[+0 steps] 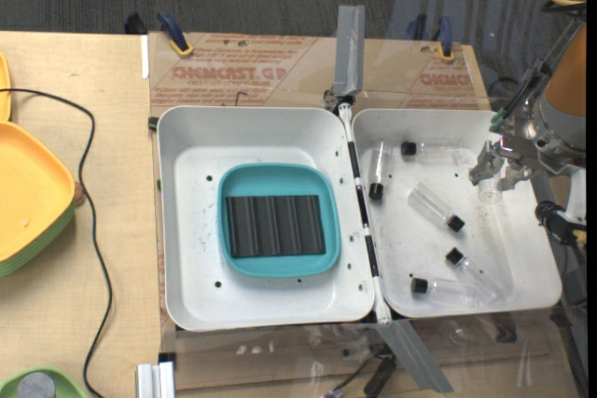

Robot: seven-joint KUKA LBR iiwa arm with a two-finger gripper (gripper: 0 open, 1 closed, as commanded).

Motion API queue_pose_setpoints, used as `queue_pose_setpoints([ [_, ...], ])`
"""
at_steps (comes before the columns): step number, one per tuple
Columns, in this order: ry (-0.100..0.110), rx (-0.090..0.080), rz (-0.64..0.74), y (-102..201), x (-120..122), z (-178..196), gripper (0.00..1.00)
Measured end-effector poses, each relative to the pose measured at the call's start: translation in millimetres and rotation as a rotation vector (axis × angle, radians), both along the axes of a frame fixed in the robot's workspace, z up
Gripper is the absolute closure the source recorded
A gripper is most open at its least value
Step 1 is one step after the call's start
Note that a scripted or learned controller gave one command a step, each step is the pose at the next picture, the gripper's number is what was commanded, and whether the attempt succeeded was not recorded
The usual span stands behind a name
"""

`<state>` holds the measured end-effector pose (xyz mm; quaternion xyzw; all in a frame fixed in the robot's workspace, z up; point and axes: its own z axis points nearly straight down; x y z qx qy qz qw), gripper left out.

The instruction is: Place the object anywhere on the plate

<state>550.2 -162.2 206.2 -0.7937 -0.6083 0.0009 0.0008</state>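
We see the two-finger metal gripper (492,171) over the right white bin (522,294) (finger state unclear), beside clear black-capped plastic tubes (437,206).

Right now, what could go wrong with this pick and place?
1. The clear vials are see-through against the white right bin, so a grasp could easily miss.
2. The gripper sits near the bin's far right, away from the teal plate in the left bin; a weak grip could drop in transit.

Yellow bowl (33,200) and black cable (93,228) lie left of the bins
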Motion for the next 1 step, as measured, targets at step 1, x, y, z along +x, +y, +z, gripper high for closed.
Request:
queue_pose_setpoints([
  [1,0.000,0.000,0.000,-0.1,0.0,0.1,0.00],
])
